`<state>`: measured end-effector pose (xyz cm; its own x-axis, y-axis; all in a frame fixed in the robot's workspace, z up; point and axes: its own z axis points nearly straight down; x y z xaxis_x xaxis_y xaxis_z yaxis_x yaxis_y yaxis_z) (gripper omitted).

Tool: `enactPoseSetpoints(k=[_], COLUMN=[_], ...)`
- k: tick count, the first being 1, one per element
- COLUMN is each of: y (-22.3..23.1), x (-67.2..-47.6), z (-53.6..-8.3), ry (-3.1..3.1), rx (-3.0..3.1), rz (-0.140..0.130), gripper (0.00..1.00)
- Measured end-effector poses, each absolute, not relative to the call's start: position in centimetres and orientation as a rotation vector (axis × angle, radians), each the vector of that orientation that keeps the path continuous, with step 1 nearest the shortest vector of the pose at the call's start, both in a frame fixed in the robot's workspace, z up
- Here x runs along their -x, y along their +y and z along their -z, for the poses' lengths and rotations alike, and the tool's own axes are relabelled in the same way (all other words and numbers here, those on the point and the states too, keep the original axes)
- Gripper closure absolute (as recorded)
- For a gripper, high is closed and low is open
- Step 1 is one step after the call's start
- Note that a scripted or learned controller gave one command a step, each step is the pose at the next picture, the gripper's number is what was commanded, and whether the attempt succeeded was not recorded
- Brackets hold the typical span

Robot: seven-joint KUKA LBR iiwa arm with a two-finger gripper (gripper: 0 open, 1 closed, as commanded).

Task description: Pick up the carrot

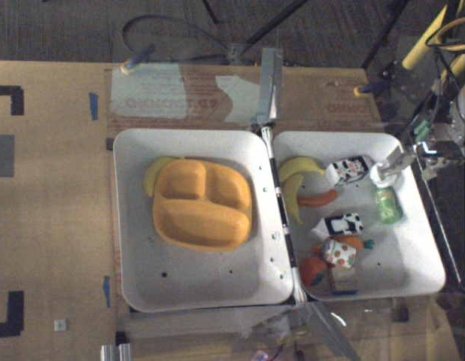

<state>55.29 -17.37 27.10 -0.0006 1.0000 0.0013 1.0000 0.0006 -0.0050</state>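
Looking down on two white bins side by side on the bench. The left bin (135,262) carries one orange plate (202,204) with three compartments, and one banana (153,173) peeks out from behind its upper left edge. The right bin (413,265) is busier: two bananas (293,179), one sausage (317,198), two black-and-white cartons (347,170), one green bottle (387,205), one tomato (314,269), one spotted box (339,253). The carrot (355,241) lies near the bin's middle, touching that box. The claw (390,166) hovers at the bin's upper right, above the bottle; whether it's spread, I cannot tell.
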Motion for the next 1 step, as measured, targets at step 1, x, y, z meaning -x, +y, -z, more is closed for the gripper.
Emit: enactPoseSetpoints(k=[1], y=[-8.24], x=[-57.40], z=[-18.18], ry=[-2.473], rx=[1.928], rz=[-0.004], gripper=[0.00])
